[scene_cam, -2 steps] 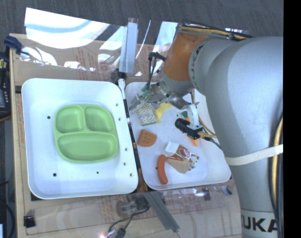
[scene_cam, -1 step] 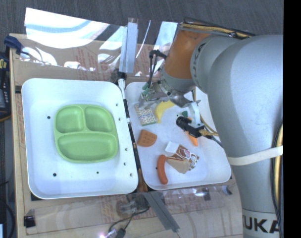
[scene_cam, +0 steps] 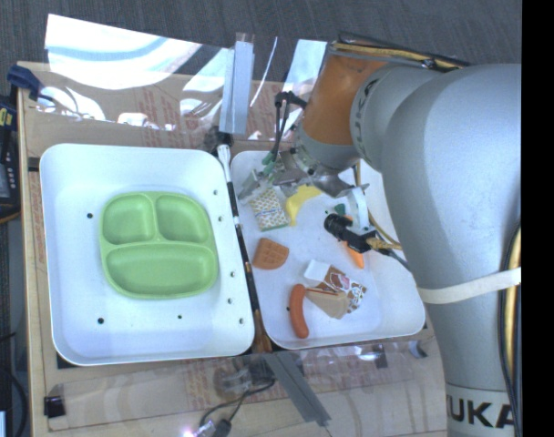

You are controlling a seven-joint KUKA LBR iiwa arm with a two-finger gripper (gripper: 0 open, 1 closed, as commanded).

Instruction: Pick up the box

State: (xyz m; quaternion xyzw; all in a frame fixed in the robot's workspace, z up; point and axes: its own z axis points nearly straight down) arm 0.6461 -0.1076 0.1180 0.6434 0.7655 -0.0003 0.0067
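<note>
A small box point(scene_cam: 269, 208) with a checked green-and-white pattern lies at the upper left of the right bin point(scene_cam: 400, 312). My gripper point(scene_cam: 261, 178) hangs just above the box's far edge, close to the bin's back left corner. Nothing shows in its grasp. The big grey arm with its orange band covers the bin's back right part.
The right bin also holds a yellow piece point(scene_cam: 298, 204) beside the box, an orange wedge point(scene_cam: 271, 254), a red sausage point(scene_cam: 299, 310), a brown-and-white packet point(scene_cam: 333, 292) and a small orange carrot point(scene_cam: 354, 256). A green divided plate point(scene_cam: 159, 244) sits in the left bin point(scene_cam: 63, 326).
</note>
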